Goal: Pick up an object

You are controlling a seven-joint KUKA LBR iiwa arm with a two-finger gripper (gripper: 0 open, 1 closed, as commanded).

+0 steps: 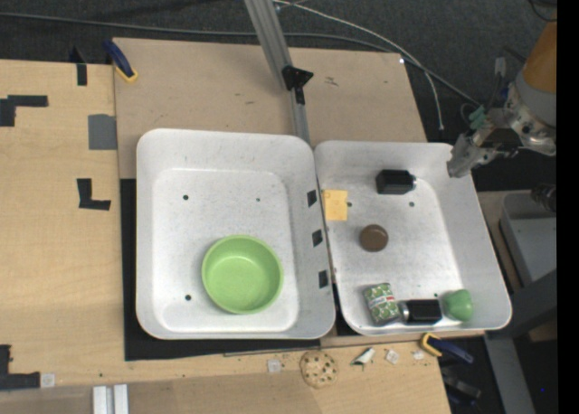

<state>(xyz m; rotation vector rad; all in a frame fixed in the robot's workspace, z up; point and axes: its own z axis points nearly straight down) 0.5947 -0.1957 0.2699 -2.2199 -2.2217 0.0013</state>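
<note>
At right edge: gripper (463, 161) over the far-right rim of the right bin (470, 222).
Fingers: too blurred to read, can't tell.
Nearest thing: black block (394, 182), just left of gripper, long axis left-right.
Others: brown disc (374, 239) nearer, mid-bin; green-white packet (381, 303), black bar (422, 312), green ball (459, 305) along near wall.
Left bin: green bowl (241, 274), well apart.

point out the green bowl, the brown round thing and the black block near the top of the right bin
green bowl (241, 274), camera view, on the bowl's inner floor.
brown round thing (374, 239), camera view, on the middle of its top face.
black block (394, 182), camera view, on the middle of its top.
</note>
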